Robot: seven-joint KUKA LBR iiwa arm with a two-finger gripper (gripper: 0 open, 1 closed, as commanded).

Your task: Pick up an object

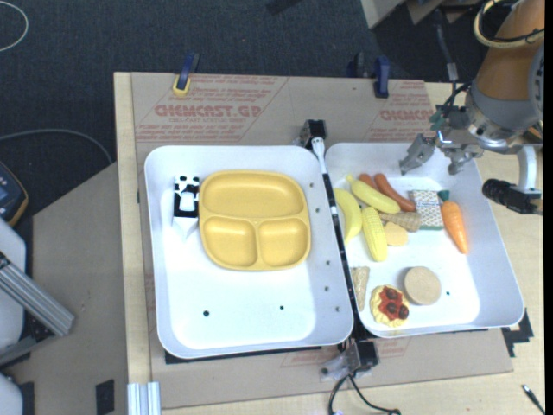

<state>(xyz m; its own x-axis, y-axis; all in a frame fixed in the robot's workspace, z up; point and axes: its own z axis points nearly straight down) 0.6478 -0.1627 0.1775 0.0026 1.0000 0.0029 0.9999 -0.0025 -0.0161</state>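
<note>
A heap of toy food sits in the right bin (492, 271), and the piece nearest the arm is an orange carrot (454, 225), lying with its long axis running from about twelve to six o'clock, leafy end toward twelve. Just beside it at nine o'clock is a small patterned block (428, 209), then a thin red-orange sausage (386, 191), a yellow banana (374, 196) and a corn cob (374, 233). Toward six o'clock lie a round tan biscuit (422, 285) and a small pizza-like disc (390, 304). The gripper (439, 153) hovers over the bin's far edge; from it the carrot lies at roughly five to six o'clock, near but apart. Its fingers look spread with nothing between them, though the view is small and blurred here. The left bin (164, 258) holds a yellow divided plate (255, 218) with a small black-and-white item (186, 198) at its nine o'clock.
</note>
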